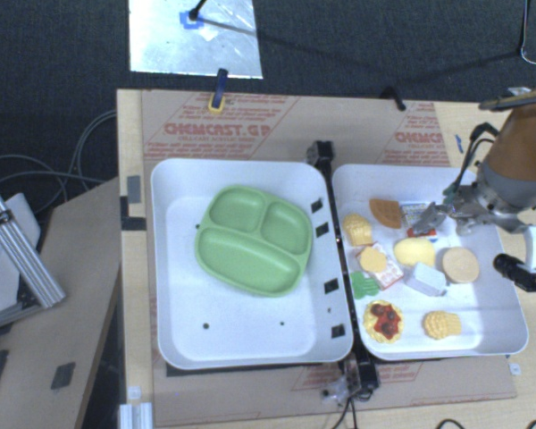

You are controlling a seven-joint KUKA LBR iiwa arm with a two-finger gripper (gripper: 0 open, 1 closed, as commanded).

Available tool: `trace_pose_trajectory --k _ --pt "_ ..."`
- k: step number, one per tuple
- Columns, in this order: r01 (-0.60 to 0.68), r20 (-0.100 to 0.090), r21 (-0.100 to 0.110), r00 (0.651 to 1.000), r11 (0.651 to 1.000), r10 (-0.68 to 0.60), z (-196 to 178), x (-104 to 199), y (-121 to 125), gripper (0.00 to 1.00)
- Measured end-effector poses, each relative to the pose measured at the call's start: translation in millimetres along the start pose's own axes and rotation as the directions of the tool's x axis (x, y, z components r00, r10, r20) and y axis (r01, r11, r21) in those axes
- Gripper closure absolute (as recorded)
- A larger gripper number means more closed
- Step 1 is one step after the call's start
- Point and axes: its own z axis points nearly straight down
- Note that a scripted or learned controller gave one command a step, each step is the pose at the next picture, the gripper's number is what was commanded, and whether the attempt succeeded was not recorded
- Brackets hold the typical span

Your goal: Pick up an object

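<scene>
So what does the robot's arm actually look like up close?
The arm is a rounded grey tube with a broad orange band above the wrist. It ends in a metallic grey gripper with slim silver parts and a small red spot near the tip. Thin dark cables loop beside the wrist, and a black fitting sticks out beneath the arm.

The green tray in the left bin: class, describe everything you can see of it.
The green tray is a pale green, plastic-looking plate with rounded corners and three compartments: two small ones at the far side, one long one nearer the camera. It lies flat, slightly skewed, near the middle of the left bin, nothing in it.
</scene>
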Motion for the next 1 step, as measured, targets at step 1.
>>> trace_pose_trajectory --k 1 --pt "0.001 0.000 0.000 1.000 1.000 -0.001 31.3 0.7 0.5 0.00"
